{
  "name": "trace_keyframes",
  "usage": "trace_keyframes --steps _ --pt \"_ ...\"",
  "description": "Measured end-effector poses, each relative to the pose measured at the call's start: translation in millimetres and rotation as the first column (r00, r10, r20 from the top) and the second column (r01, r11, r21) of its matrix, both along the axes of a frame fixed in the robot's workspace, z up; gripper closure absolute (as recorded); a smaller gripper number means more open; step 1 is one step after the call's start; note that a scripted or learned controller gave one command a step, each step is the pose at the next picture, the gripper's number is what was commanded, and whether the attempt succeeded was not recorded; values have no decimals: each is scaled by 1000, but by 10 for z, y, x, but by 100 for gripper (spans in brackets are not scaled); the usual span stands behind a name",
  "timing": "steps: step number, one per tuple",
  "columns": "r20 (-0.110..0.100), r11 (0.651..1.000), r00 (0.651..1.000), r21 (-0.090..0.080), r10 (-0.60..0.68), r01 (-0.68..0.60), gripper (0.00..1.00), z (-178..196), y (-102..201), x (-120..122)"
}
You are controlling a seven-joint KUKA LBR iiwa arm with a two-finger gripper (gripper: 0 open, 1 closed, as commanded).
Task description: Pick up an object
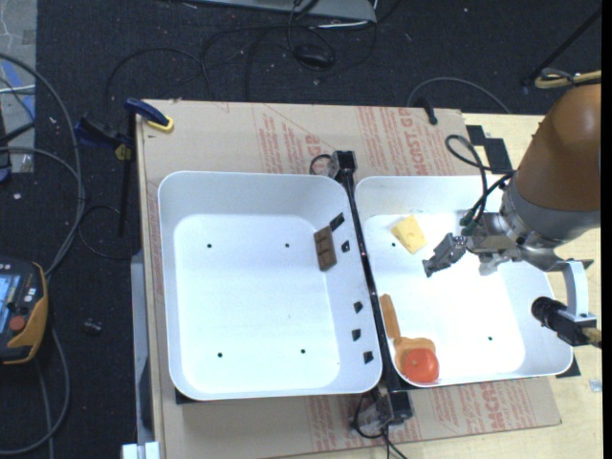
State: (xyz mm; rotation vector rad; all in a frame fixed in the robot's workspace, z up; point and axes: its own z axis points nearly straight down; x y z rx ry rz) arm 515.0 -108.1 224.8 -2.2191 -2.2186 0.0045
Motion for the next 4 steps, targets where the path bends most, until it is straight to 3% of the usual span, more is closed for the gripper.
trace_keyframes --steps 1,2,4 --pt "4 1000 1000 0 0 0 0 19 0 10" --pt "-1 1000 1000 0 0 0 0 -610 13 11" --pt "2 1000 1000 0 0 0 0 -1336 5 -21"
